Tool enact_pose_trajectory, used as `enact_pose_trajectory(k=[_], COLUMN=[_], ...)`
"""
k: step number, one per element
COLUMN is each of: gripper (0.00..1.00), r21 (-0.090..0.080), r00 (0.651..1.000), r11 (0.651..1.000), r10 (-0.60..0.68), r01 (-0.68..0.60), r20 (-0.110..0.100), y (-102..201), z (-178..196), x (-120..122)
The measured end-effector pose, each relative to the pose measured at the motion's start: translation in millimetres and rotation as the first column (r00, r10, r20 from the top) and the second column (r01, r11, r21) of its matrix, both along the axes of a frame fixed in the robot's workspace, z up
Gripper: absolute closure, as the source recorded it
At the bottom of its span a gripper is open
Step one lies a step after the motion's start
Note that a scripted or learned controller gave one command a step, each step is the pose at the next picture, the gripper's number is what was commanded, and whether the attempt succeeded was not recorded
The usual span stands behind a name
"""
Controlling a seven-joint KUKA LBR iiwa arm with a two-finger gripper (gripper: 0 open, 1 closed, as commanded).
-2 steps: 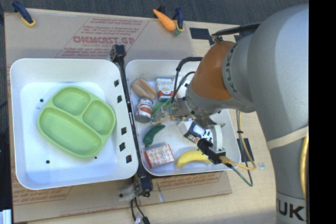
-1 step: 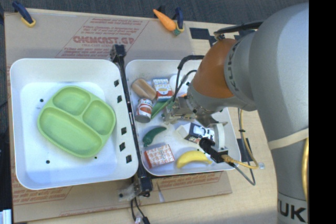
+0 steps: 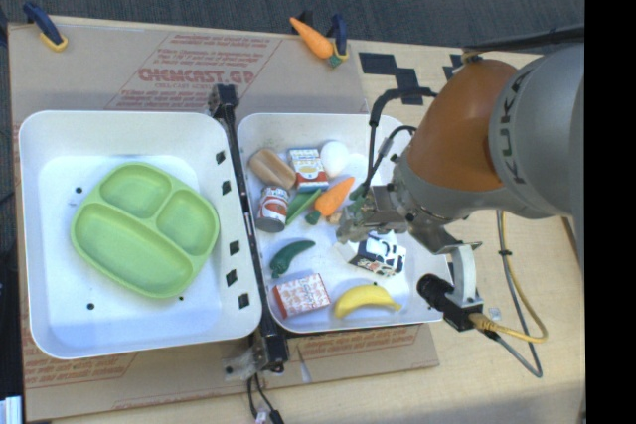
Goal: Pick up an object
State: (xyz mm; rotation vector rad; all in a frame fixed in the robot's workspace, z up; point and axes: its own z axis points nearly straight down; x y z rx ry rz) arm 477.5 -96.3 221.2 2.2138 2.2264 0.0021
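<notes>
The right bin (image 3: pixel 298 129) holds several toy foods: a bread roll (image 3: pixel 271 167), a small carton (image 3: pixel 307 167), a white egg (image 3: pixel 334 155), a carrot (image 3: pixel 335 196), a red can (image 3: pixel 272 209), a green pepper (image 3: pixel 289 255), a red packet (image 3: pixel 301 294), a banana (image 3: pixel 365 300) and a black-and-white carton (image 3: pixel 380 255). My gripper (image 3: pixel 360 218) hangs low over the bin's right half, between the carrot and the black-and-white carton. The wrist hides the fingertips.
The left bin (image 3: pixel 50 313) carries a green divided plate (image 3: pixel 146 226). A second toy carrot (image 3: pixel 315 39) lies by a clamp at the bench's back edge. A black divider bar (image 3: pixel 237 204) runs between the bins. Cables trail at the right front.
</notes>
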Motion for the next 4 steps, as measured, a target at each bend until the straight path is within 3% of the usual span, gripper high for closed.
enact_pose_trajectory(k=[1, 2, 3, 4], gripper=[1.0, 0.0, 0.0, 0.0], r21=[0.0, 0.0, -0.001, 0.001], r00=[1.0, 1.0, 1.0, 1.0], r11=[1.0, 1.0, 1.0, 1.0], r10=[0.0, 0.001, 0.0, -0.002], r01=[0.0, -0.001, 0.0, 0.002], r20=[-0.001, -0.002, 0.003, -0.007], y=[-19.3, -19.2, -18.2, -54.8], z=[39.8, 39.4, 157.9, 49.2], x=[88.5, 88.3, 114.5, 138.3])
